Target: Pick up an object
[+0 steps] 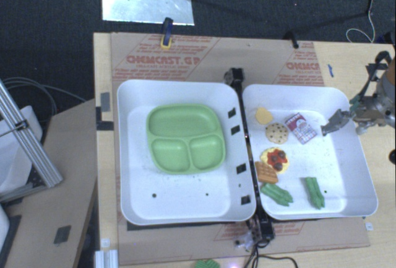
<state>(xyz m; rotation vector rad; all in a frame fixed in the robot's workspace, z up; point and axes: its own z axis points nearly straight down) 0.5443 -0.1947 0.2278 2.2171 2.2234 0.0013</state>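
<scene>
The right bin (352, 192) holds several small toy foods: a yellow wedge (264, 116), a speckled cookie (276, 132), a red-and-white packet (300, 127), a round pizza-like piece (275, 158), an orange waffle piece (266, 172) and two green vegetables (276, 194) (314, 191). My gripper (345, 127) hangs over the right side of this bin, to the right of the packet and apart from it. Its fingers (331, 123) are spread open with nothing between them.
The left bin (133, 198) carries a green divided plate (185, 138). Black clips (234, 130) line the seam between the bins. A yellow clamp (166, 34) sits at the bench's far edge, and a metal frame (25, 143) stands at the left.
</scene>
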